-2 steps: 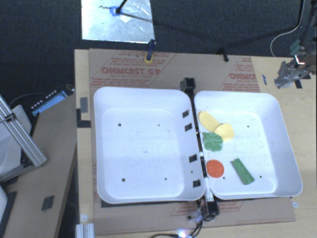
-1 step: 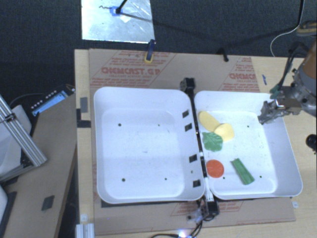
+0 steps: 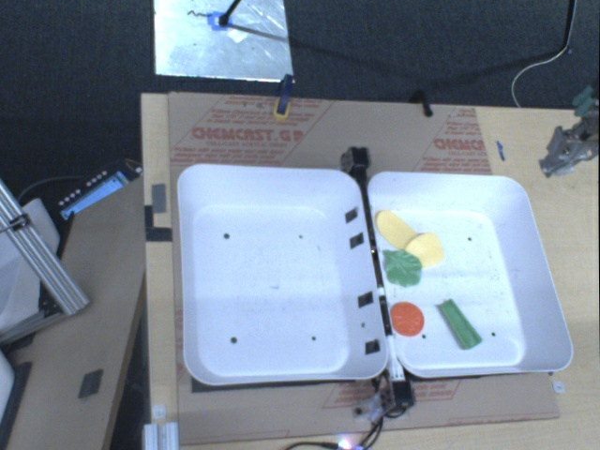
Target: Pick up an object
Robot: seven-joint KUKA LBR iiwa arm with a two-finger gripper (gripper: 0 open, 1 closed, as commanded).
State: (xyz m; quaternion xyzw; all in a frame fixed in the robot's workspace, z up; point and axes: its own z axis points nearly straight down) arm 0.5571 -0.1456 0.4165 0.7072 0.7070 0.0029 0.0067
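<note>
Right bin holds five objects: nearest, one green block and one red-orange disc, then one green leafy piece, then two yellow pieces touching; left bin sits beside it. All lie well apart from the gripper, down-left of it. Gripper hangs at the far right edge beyond the bins, little of the arm visible, finger state unclear.

Dark carpeted floor surrounding a pale wooden surface topped with a brown printed board. Shiny metal sheet lying on the floor beyond the surface, a white cable trailing at upper right. Aluminium frame rail at far left, beside a lower wooden panel.
</note>
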